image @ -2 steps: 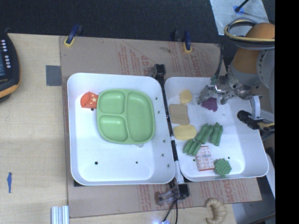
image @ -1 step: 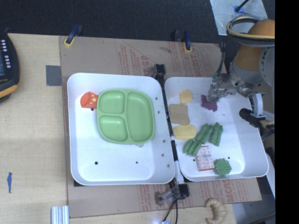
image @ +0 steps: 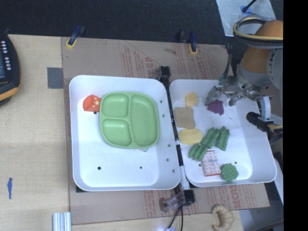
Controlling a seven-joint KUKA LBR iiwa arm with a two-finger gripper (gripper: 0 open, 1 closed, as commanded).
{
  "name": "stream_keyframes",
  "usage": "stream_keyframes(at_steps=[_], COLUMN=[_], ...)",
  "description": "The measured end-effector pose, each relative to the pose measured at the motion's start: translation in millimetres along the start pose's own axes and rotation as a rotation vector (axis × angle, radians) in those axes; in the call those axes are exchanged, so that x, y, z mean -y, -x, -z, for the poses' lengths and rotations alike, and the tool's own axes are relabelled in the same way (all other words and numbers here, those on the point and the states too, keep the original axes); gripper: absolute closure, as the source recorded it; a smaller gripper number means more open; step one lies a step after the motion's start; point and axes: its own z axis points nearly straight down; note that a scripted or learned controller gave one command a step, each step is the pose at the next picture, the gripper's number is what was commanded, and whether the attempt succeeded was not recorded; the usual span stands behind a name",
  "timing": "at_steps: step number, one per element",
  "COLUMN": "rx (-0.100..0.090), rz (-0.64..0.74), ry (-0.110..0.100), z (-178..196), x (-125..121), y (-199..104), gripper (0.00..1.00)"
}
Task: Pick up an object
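My gripper (image: 224,96) hangs over the back of the right bin (image: 255,148), its fingers spread open with nothing between them. A small purple bunch of grapes (image: 216,108) lies just below and slightly left of it, near the left fingertip. In the same bin lie a small yellow piece (image: 191,99), a tan slice (image: 184,117), a yellow lump (image: 190,136), a bundle of green beans (image: 211,141), a red and white packet (image: 210,163) and a green broccoli floret (image: 229,172).
The left bin (image: 86,162) holds a green divided plate (image: 130,119) and a red item (image: 91,103) at its back left. A tan curled object (image: 222,216) lies on the cardboard in front of the bins. A control pendant (image: 6,66) sits at far left.
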Motion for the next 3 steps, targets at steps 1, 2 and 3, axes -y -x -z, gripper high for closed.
stream_keyframes(at_steps=[1, 2, 3], rx=[0.001, 0.001, -0.001], rz=[0.0, 0.0, -0.002], ry=[0.001, 0.0, 0.001], z=[11, 11, -12], x=[0, 0, 0], y=[1, 1, 9], gripper=[1.0, 0.0, 0.0])
